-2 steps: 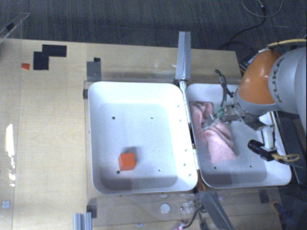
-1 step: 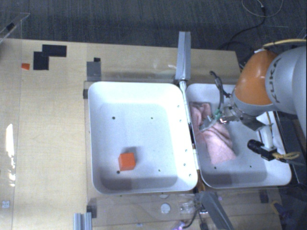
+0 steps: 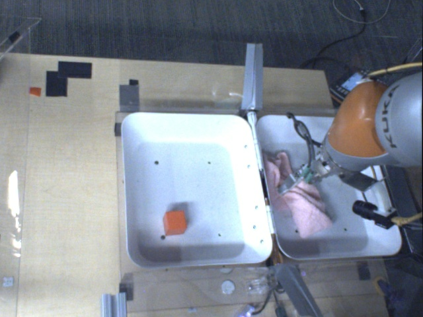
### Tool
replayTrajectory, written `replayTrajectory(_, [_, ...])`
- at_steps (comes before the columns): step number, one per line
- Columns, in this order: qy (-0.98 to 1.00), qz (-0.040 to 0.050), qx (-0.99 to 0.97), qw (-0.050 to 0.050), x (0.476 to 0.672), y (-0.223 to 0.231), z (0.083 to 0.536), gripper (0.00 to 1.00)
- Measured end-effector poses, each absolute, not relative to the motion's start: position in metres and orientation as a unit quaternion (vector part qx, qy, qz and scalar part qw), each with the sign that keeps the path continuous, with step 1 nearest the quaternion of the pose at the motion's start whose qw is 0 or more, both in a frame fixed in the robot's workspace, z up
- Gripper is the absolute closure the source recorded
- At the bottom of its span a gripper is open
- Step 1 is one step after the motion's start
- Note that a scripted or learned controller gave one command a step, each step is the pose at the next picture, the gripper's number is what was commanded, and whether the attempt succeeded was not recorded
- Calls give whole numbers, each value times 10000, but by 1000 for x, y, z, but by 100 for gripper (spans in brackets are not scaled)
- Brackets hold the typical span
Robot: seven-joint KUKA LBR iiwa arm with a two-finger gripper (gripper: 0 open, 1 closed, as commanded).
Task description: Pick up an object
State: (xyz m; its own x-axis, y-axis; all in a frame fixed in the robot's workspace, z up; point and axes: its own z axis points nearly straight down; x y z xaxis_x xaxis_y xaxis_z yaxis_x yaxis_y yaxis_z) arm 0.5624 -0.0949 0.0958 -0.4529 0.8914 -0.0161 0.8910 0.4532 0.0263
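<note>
I see the pincer (image 3: 305,176) low over a pink cloth (image 3: 301,203) in the right bin (image 3: 344,243).

The pink cloth lies crumpled against the right bin's left wall, spreading from the bin's middle toward its near edge. My pincer sits right at the cloth's upper part, touching or just above it; I cannot tell whether its tips are apart or together, nor whether any fabric is caught. The grey arm (image 3: 396,124) with its orange band reaches in over the bin's right side. In the left bin (image 3: 139,177), an orange block (image 3: 175,222) rests near the near-left corner, well apart from the cloth, on the wooden counter (image 3: 66,197).
</note>
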Motion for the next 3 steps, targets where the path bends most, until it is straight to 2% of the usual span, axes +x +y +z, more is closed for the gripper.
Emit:
replayTrajectory(1, [8528, 101, 5219, 154, 565, -92, 108, 100])
replayTrajectory(2, [8568, 14, 5156, 42, 578, -154, 113, 100])
replayTrajectory(3, [8782, 24, 4783, 56, 601, -103, 197, 100])
